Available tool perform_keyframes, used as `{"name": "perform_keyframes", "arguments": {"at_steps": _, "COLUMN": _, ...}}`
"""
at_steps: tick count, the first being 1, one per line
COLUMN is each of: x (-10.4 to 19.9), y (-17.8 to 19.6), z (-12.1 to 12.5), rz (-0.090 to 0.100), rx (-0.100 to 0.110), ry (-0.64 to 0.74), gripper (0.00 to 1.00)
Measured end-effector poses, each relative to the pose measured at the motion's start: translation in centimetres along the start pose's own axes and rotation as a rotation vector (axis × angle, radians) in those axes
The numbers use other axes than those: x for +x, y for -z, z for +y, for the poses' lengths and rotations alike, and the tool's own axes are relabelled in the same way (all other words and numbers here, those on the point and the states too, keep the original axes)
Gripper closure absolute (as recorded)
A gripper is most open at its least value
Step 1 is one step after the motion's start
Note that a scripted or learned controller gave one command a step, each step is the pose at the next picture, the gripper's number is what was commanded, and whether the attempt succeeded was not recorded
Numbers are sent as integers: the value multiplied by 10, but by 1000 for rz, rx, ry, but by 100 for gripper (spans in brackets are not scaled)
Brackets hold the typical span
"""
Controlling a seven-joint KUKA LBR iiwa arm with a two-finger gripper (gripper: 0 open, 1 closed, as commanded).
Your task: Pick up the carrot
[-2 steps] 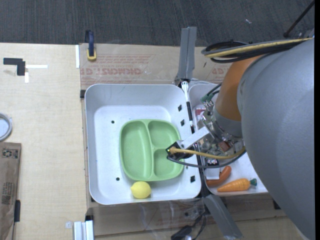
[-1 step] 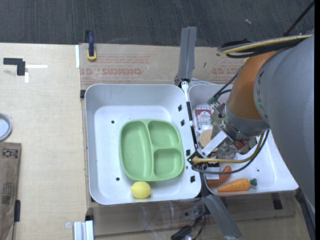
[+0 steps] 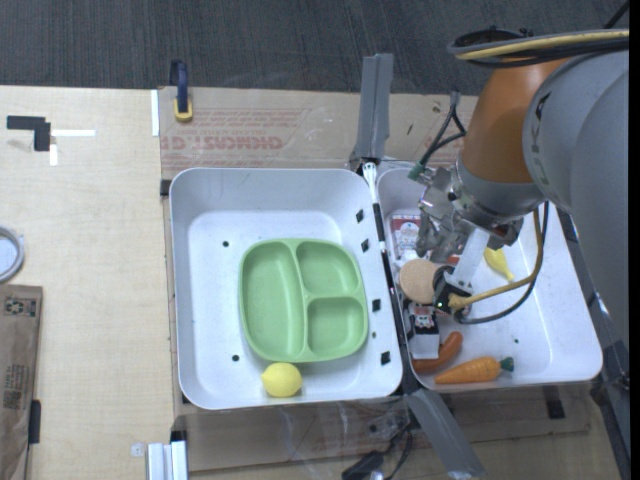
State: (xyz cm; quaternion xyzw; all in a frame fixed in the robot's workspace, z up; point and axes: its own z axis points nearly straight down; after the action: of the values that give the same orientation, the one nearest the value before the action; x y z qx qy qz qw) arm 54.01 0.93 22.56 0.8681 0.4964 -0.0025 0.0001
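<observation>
Room is running short on my side of the bench. I am reaching in from the right, and my arm is covering the back half of the right bin (image 3: 560, 340). The bare white floor is showing toward its right wall and front right corner.

The carrot (image 3: 468, 370) is lying flat along the front wall of that bin, left of the middle, with its green tip pointing right. A reddish sausage (image 3: 443, 351) is lying slantwise just beside its blunt end, and I cannot tell whether the two are touching. Between the carrot and the front rim hardly any gap is showing, while the floor to its right is lying open.

My gripper (image 3: 440, 253) is hanging over the left side of the right bin, well back from the carrot and apart from it. A tan round thing (image 3: 418, 280) is sitting just beside it. A red-and-white packet (image 3: 405, 232) is lying toward the back, and a yellow piece (image 3: 497, 261) is lying on my right. Whether my gripper is spread or closed I cannot tell, since my wrist is blocking the view, and I am seeing nothing held in it.

Across the shared wall, the left bin (image 3: 185, 268) is holding a green divided plate (image 3: 305, 300) in its middle. A lemon (image 3: 282, 379) is resting at the plate's front edge, near the front wall.
</observation>
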Motion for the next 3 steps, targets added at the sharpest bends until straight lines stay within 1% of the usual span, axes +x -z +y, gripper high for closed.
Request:
{"name": "perform_keyframes", "arguments": {"at_steps": 1, "x": 78, "y": -17, "z": -53, "rz": -1, "rx": 2, "ry": -121, "gripper": 100}}
{"name": "perform_keyframes", "arguments": {"at_steps": 2, "x": 79, "y": -28, "z": -117, "rz": -1, "rx": 2, "ry": -148, "gripper": 100}}
{"name": "perform_keyframes", "arguments": {"at_steps": 3, "x": 71, "y": 0, "z": -34, "rz": 0, "rx": 0, "ry": -120, "gripper": 100}}
